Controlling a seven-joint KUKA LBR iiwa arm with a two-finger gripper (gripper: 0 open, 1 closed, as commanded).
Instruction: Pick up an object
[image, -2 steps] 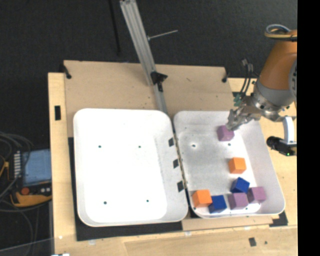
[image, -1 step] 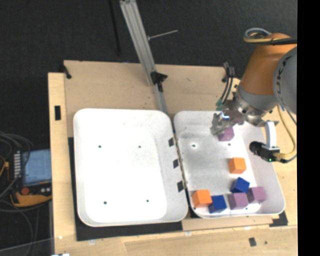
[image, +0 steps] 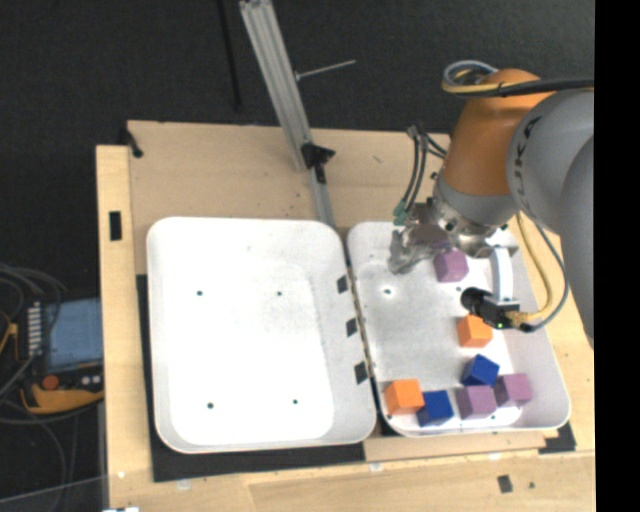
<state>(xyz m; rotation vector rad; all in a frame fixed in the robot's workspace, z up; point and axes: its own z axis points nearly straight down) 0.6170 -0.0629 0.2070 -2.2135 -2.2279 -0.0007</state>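
Over the right bin, near its upper left corner, hangs the claw, a grey metal piece below the arm's orange band; how far its fingers are spread I cannot tell, and no block can be seen between them. Just right of the claw lies a purple block, close to it, though whether they touch is unclear. Further from the claw, toward the bin's right wall, an orange block sits just below a black fitting with a white bracket that belongs to the arm. Below that orange block lies a blue block, and beside the blue one, nearer the bin's lower right corner, a second purple block. Along the bin's lower wall, farthest from the claw, three more sit in a row: a second orange block at the left, a second blue block just right of it, and a third purple block next after. Left of the claw, across the seam where black clips join the two, lies the left bin, white with a few dark dots. Both bins rest on a tan bench, and a slanted metal rail crosses it above the claw's bin.
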